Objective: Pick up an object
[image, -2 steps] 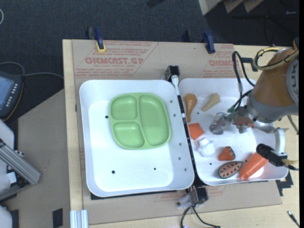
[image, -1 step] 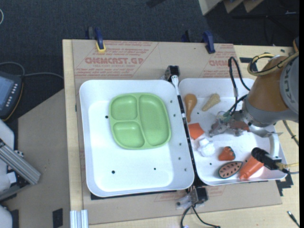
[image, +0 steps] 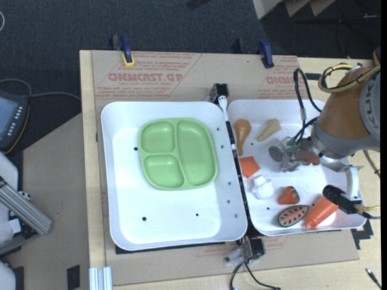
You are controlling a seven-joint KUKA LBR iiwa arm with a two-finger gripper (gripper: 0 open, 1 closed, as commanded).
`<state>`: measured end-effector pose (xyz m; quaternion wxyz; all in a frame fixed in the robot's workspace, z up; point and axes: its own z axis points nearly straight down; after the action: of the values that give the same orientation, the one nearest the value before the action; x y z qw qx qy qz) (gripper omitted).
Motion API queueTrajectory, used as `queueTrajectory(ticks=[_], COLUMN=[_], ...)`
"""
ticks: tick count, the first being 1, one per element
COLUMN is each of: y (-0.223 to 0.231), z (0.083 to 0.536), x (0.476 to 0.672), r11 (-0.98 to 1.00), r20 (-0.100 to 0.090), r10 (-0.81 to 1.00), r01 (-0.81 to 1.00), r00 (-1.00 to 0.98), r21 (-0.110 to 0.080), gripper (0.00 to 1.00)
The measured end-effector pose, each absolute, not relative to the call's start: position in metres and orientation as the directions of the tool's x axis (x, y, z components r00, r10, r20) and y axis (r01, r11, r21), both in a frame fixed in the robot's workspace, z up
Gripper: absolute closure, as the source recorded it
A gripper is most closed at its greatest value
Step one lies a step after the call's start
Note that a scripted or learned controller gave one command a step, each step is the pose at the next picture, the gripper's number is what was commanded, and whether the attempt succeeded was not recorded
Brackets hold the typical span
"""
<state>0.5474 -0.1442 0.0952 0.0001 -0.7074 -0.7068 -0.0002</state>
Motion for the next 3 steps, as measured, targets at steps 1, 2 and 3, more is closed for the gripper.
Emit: queueTrajectory(ticks=[1,2,3], y=[-0.143,-0.147,-0.147], z=[0.138,0.202,0.227], x=[0.552,0.555,0.556], r11=[0.001,0.001,0.001], r20=[-0.002,-0.003,-0.002], r10=[1.000,1.000,1.000], r01=[1.000,1.000,1.000], r00=[-0.001,-0.001,-0.001], r21=[0.005,0.008,0.006], gripper=[1.00,1.00,1.00])
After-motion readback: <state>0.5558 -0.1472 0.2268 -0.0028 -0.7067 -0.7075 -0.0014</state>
